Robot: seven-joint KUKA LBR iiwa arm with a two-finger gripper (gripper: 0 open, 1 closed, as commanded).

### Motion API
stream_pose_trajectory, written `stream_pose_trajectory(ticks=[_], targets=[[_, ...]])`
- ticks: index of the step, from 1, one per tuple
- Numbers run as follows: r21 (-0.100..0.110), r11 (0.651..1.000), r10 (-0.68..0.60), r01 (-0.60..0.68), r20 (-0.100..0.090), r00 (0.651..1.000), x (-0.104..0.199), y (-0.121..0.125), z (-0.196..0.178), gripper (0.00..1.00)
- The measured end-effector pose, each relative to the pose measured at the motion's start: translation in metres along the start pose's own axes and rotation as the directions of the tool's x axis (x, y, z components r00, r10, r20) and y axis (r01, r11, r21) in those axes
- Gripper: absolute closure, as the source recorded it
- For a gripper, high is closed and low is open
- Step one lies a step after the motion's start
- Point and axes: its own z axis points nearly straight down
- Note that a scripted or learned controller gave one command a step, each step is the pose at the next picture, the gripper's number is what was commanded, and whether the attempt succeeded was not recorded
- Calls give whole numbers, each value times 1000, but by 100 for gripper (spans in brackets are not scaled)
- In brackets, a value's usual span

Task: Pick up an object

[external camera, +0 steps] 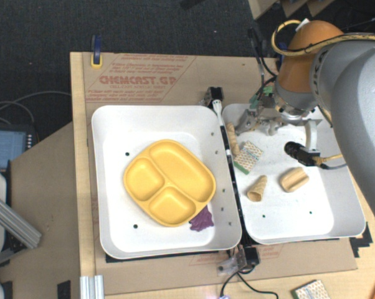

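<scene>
Objects sit in right bin [337,226] – tan cone-shaped piece [257,187] near middle, short tan cylinder [294,179] just beside it on right, small checkered green-and-white packet [246,156] closer to divider. Arm's gripper [257,122] hangs over far left corner of that bin, above packet – can't tell how it's set, too much clutter there. Left bin [109,167] has yellow divided plate [168,182] lying in middle, purple bit [202,219] touching plate's near edge.

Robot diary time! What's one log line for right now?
gripper: low in right bin, far-left corner | nearby: cone, cylinder block | left bin: yellow tray
</scene>
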Motion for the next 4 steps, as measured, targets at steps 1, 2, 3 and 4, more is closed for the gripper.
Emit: stream_pose_trajectory(ticks=[1, 2, 3, 4], targets=[[-10, 1000, 7, -7, 6, 1000, -84, -1, -61, 0], [10, 1000, -5, 5, -5, 1000, -7, -2, 5, 0], [-12, 1000, 1, -1, 2, 1000, -19, 2, -75, 0], [8, 1000, 1, -1, -3, 1000, -5, -2, 5, 0]])
